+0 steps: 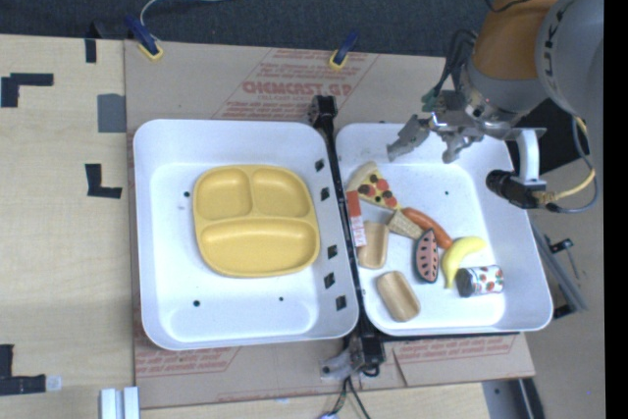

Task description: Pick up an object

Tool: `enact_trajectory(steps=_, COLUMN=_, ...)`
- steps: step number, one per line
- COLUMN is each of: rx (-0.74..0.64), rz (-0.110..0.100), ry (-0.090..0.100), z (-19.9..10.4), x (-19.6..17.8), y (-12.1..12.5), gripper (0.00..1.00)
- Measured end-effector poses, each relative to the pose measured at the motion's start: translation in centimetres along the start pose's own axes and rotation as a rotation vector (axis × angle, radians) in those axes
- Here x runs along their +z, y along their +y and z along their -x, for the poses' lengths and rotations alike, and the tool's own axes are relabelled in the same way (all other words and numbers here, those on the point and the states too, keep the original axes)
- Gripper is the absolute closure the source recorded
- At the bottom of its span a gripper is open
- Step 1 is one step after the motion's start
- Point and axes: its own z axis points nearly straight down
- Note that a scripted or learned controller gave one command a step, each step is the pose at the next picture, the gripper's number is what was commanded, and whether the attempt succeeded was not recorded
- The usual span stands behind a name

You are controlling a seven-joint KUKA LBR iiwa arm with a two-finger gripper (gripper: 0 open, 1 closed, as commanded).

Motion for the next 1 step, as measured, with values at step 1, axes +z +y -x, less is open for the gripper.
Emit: enact_trajectory(steps=1, rx=0.001, rz=-0.003, ry=0.0, z=1.5, x=11.64, y=-0.55, gripper=0.0)
